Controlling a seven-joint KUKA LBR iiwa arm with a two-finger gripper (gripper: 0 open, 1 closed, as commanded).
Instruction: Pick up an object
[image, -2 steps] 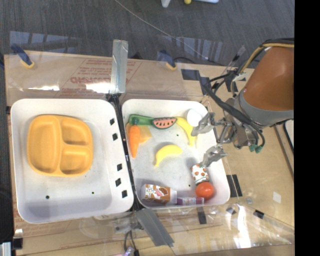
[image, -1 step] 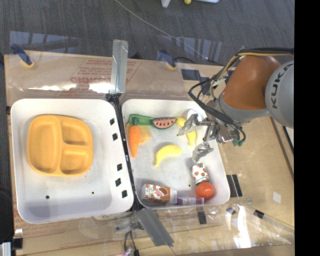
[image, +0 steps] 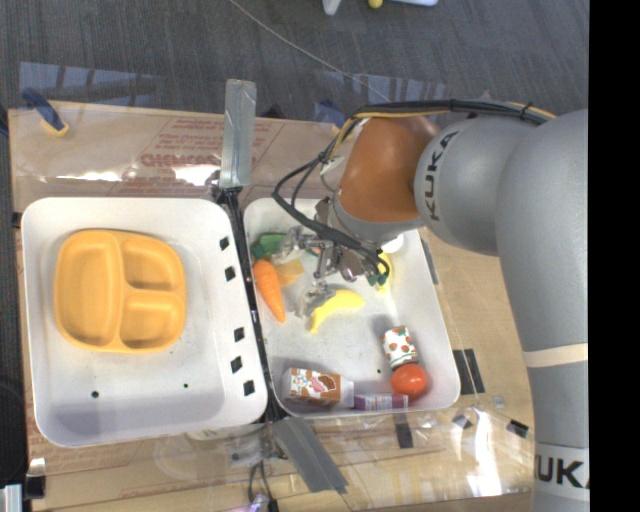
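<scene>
Gripper metalwork hangs low in the right white plastic bin, at the frame's centre, just above the yellow plastic banana; we cannot tell how its tips stand, and we see nothing held in it.

Starting at the bottom of the frame, we find a small brown carton with a printed picture label lying against the bin's lower wall, its print too small to read. Beside it lies a thin purple-and-white tube, then a round red tomato touching a white can with red fruit pictures. Higher up, the banana lies mid-bin, with an orange plastic carrot to its left and a green leafy toy above that.

In the left white bin we see an orange divided plate.

On the grey arm we read "KUKA" beside the orange band, and again at lower right. Faint red print marks the cardboard at upper left, unreadable.
</scene>
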